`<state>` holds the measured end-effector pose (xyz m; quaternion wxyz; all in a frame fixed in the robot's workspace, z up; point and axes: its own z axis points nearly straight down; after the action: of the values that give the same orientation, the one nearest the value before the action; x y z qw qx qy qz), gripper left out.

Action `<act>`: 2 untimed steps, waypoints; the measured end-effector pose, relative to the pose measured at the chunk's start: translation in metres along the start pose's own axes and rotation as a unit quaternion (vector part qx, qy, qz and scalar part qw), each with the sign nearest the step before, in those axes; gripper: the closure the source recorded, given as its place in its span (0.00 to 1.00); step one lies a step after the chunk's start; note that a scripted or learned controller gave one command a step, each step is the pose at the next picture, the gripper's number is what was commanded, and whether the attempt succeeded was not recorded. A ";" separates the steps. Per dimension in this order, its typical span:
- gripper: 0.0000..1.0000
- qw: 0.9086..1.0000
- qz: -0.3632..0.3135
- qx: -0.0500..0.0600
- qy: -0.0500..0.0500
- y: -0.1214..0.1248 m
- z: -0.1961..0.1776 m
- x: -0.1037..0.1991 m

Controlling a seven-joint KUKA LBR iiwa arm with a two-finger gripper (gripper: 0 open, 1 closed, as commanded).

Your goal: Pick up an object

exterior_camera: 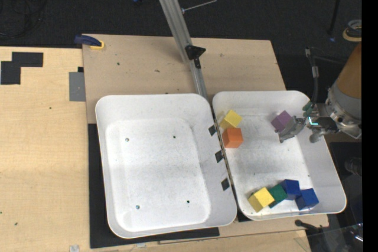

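Note:
The right bin (331,174) holds several small blocks. A purple block (282,120) lies in its upper right part. My gripper (289,130) reaches in from the right edge at bin level and sits right against the purple block's lower right side. Whether the block is in its grasp is unclear. Near the bin's left wall a yellow block (232,118) rests just above an orange block (233,137). Along the front of the bin sit a yellow block (260,198), a green block (276,193) and two blue blocks (290,187) (306,198).
The left bin (118,121) stands beside the right one, joined by black clips at the shared wall (217,153). A slanted aluminium rail (175,15) rises behind the bins. The arm's orange band (357,74) is at the right edge.

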<state>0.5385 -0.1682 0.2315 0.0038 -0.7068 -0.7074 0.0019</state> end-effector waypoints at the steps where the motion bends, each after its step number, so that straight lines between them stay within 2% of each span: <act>1: 0.00 1.000 0.001 -0.002 -0.001 0.001 -0.002 -0.001; 2: 0.00 1.000 0.001 0.001 0.000 -0.004 0.062 -0.003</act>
<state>0.5339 -0.1708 0.1700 0.0044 -0.7076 -0.7066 0.0025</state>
